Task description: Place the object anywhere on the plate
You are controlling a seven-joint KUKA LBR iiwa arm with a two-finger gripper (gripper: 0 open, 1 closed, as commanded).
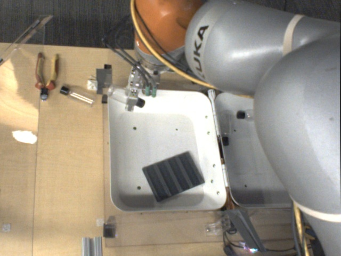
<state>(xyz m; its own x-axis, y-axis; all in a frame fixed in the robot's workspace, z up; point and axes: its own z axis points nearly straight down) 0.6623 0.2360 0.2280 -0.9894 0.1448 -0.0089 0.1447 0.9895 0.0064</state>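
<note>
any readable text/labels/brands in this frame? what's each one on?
"UKA": dark letters on the grey arm link, running up its side; the leading K of KUKA is hidden by the link's curve.
No other text: none is visible on the left white bin, the dark ridged plate or the pliers.

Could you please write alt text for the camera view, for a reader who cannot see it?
A grey KUKA arm reaches in from the right, its gripper at the far edge of the left white bin. A dark ribbed rectangular plate lies tilted in that bin's near part. Orange-handled pliers lie on the wooden bench to the left.
</note>
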